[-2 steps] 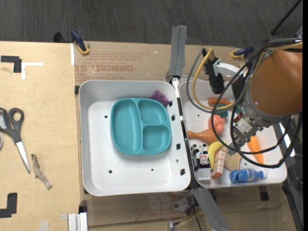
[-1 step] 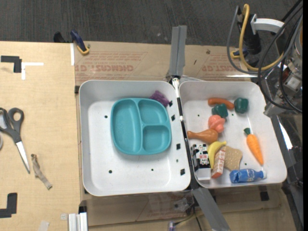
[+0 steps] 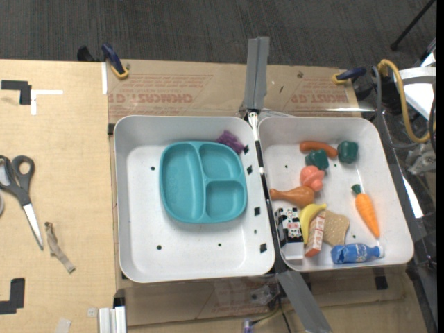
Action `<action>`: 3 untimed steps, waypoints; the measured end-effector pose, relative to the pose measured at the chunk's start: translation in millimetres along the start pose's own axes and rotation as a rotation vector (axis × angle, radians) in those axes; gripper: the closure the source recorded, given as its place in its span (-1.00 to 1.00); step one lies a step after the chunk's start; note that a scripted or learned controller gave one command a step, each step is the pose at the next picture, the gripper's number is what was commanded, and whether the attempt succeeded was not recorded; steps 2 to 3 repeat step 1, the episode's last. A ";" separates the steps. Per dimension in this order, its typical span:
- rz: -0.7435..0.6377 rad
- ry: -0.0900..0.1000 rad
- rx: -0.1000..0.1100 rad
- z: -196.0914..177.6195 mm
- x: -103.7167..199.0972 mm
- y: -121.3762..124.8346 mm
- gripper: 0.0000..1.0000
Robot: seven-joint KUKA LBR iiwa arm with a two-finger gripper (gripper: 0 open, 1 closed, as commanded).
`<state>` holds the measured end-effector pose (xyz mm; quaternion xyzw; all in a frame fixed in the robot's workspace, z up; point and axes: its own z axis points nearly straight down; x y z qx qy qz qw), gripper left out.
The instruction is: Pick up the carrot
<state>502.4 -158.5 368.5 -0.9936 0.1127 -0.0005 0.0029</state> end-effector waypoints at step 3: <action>0.006 0.002 0.003 -93.3 41.4 54.0 1.00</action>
